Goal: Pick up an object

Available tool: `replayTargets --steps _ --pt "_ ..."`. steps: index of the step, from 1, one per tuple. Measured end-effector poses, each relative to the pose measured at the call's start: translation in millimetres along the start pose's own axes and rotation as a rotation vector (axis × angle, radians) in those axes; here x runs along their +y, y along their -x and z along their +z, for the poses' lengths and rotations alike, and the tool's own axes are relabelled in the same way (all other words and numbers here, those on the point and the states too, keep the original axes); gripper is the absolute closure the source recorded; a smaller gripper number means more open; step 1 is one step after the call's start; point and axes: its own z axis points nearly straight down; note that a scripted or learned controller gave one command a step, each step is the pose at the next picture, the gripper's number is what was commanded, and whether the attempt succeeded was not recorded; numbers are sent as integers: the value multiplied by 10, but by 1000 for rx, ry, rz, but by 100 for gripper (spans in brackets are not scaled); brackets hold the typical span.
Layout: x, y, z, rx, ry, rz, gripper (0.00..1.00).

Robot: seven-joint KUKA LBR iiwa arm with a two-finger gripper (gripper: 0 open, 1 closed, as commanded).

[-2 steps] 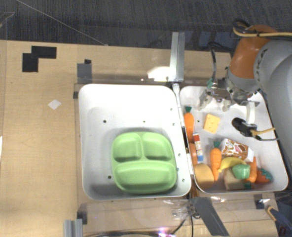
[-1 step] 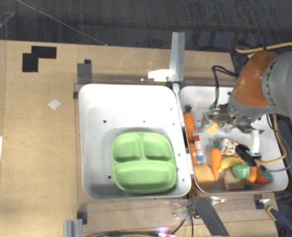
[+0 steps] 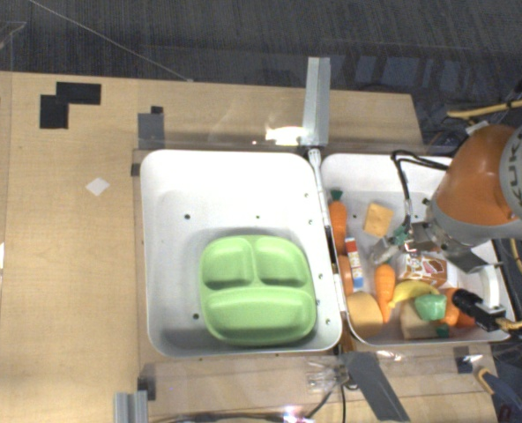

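Observation:
The right bin point(image 3: 367, 170) holds several toy foods: a carrot point(image 3: 337, 218) by its left wall, a tan cheese slice point(image 3: 377, 219), a second carrot point(image 3: 384, 282), a yellow banana point(image 3: 407, 292), a green piece point(image 3: 430, 307), a round bread roll point(image 3: 364, 308) and a printed packet point(image 3: 424, 268). My gripper point(image 3: 393, 247) hangs low over the middle of this bin, just above the second carrot and beside the packet. The grey arm with its orange band point(image 3: 474, 188) reaches in from the right and hides part of the bin.
The left bin point(image 3: 168, 192) holds a green divided plate point(image 3: 257, 287) at its front. A small tube point(image 3: 354, 263) lies along the right bin's left side. A metal post point(image 3: 316, 104) stands behind the divider between the bins.

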Motion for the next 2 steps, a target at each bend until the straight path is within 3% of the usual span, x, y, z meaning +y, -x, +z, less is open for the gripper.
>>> replayTargets --steps 1,2 --pt "-394 -127 -20 -5 11 -100 0" --pt "387 -178 9 0 2 -153 0"
